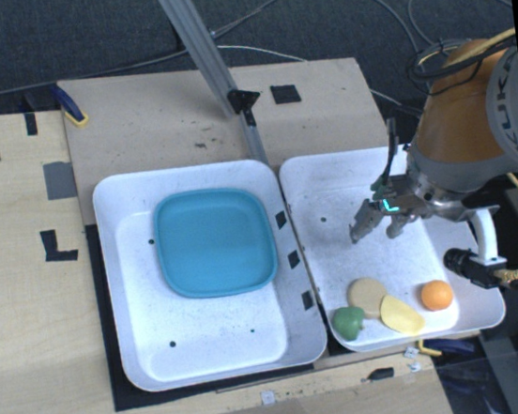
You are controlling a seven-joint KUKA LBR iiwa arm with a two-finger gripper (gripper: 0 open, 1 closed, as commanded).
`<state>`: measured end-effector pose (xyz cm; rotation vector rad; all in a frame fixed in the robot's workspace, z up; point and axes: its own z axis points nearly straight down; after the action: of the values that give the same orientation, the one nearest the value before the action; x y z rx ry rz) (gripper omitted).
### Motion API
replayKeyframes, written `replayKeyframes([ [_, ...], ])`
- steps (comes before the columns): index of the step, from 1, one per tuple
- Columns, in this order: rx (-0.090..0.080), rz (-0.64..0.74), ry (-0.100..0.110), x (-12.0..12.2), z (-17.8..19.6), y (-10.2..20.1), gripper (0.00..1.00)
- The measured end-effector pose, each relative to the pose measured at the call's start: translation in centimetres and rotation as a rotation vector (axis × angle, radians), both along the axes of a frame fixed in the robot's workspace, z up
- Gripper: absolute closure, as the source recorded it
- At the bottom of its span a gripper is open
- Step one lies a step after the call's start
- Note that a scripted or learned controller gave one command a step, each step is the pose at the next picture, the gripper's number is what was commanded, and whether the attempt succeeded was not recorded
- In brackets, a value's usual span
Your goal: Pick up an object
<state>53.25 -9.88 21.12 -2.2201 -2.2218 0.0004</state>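
My gripper [377, 227] hangs over the middle of the right bin [328, 192], fingers spread open with nothing between them. Along that bin's front edge lie a green piece [348, 321], a beige round piece [367, 293], a yellow piece [401, 315] and an orange ball [435, 295]. The beige and yellow pieces touch each other. All of them lie below the gripper in the view, apart from it.
The left bin [145, 349] holds a blue square plate [214, 240]. A slanted grey metal bar [211, 61] runs down to the divide between the bins. Black cables lie behind the bench, and the arm's body [462, 127] fills the right side.
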Motion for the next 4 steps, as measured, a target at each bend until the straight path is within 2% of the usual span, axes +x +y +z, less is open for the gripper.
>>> replayKeyframes([
  [1, 0.000, 0.000, 0.000, 0.0, 0.0, 0.0, 0.00],
  [2, 0.000, -0.001, 0.005, 0.5, -6.1, -0.2, 0.00],
  [3, 0.000, 0.000, 0.004, 0.7, -10.4, -0.5, 0.00],
  [4, -0.001, 0.000, -0.002, 0.8, -12.2, -0.5, 0.00],
])
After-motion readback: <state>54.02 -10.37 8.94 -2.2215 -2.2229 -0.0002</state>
